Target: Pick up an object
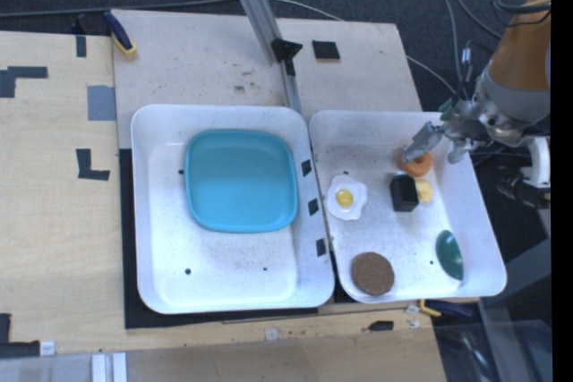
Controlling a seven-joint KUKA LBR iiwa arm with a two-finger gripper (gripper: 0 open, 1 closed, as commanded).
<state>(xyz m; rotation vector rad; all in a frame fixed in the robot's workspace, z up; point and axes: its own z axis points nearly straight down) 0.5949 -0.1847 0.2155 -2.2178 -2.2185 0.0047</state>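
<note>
**Gripper low over the orange piece, grasp not yet made**

In the camera view, we see the gripper [421, 149] reaching in from three o'clock and sitting low at the upper right of the right bin [479, 233]. Its grey fingers [423, 140] slant down onto a small orange object [416, 164], which lies at about one o'clock within that bin. We cannot tell whether the jaws are apart or together; the slant of the camera hides the gap. We judge that we are at the approach or closing step, with nothing lifted clear yet. The next move calls for the fingers to straddle the orange piece cleanly, since a black block [404, 192] and a yellow bit [423, 190] lie just beside it at six o'clock and could be nudged.

Elsewhere in the right bin, a fried egg toy [346, 198] lies at nine o'clock, a brown disc [372, 273] at six, a dark green piece [449, 254] at four. The left bin [157, 192] holds a blue plate [241, 181]. Both bins rest on a pale wooden bench [54, 219], over dark carpet.
</note>
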